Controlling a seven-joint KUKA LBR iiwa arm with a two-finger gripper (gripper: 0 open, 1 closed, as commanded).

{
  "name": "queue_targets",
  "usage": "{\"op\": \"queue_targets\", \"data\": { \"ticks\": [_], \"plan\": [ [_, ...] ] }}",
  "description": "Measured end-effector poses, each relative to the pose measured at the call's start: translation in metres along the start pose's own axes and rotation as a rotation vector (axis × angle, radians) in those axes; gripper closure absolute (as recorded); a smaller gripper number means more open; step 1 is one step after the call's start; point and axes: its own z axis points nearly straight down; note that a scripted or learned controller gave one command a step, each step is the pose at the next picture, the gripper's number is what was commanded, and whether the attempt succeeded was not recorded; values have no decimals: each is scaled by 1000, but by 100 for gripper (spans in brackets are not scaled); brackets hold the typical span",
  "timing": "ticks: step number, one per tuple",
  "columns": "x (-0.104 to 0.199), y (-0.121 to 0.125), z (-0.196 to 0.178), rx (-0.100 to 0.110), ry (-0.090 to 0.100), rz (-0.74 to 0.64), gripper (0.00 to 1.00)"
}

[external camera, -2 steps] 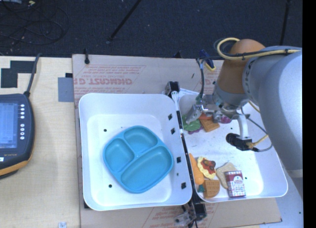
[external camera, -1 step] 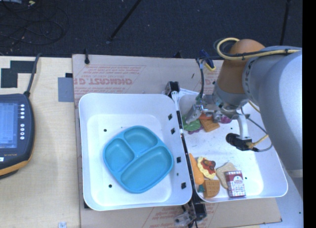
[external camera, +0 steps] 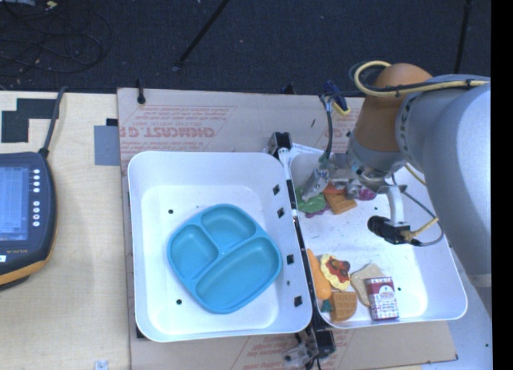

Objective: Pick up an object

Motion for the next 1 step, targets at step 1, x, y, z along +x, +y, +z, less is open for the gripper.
{"op": "queue_targets", "data": {
  "ticks": [1],
  "plan": [
    [1,-2,0,-5,-3,0,0]
  ]
}}
